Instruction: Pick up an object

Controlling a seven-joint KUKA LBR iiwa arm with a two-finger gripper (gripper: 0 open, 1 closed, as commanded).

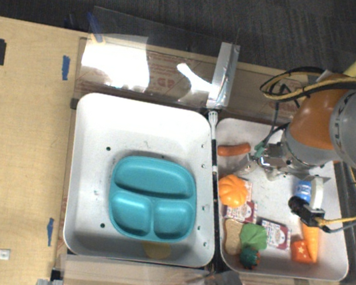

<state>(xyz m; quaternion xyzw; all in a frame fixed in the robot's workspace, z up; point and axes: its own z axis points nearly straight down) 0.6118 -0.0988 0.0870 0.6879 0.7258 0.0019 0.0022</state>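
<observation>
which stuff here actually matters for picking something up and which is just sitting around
Part of the job:
- gripper, low over the right bin
- hot dog, nearest to it
- orange pumpkin
- carrot
- green leafy toy
- two red-and-white packets

Just lying about:
- teal divided tray in the left bin

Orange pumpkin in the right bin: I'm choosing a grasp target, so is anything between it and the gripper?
Nothing visible. The orange pumpkin lies uncovered below-left of the gripper, with bare bin floor between them.
</observation>
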